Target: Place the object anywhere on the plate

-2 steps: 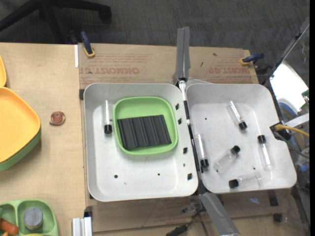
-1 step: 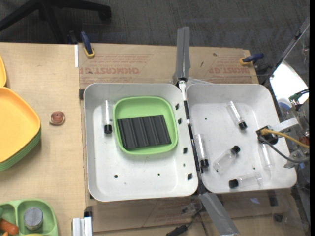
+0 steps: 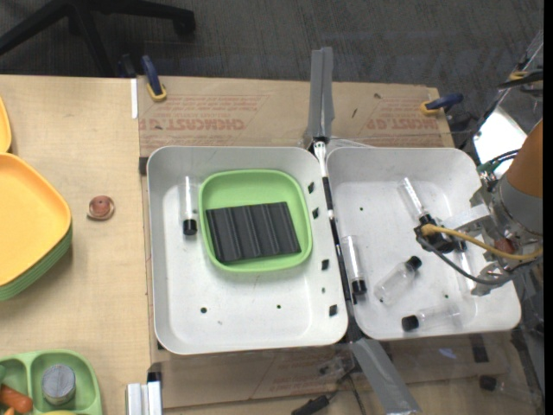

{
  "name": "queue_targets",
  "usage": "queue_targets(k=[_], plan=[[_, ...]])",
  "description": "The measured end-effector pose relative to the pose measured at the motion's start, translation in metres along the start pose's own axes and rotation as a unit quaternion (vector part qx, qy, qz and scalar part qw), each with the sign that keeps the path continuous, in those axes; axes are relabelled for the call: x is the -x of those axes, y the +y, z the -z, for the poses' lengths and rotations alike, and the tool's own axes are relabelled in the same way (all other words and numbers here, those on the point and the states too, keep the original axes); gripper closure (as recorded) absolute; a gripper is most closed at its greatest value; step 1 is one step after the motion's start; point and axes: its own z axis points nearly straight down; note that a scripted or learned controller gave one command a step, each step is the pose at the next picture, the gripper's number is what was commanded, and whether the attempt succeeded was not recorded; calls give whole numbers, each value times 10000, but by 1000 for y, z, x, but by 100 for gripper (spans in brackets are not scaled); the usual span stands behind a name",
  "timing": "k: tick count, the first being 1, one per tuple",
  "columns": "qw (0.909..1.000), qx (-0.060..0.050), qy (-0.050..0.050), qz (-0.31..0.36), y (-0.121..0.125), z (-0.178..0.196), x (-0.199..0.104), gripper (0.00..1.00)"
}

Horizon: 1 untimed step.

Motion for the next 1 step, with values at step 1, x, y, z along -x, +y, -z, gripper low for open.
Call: queue_targets(k=[1], plan=[[10000,-1,-5,19,-7,-27,-1,0]])
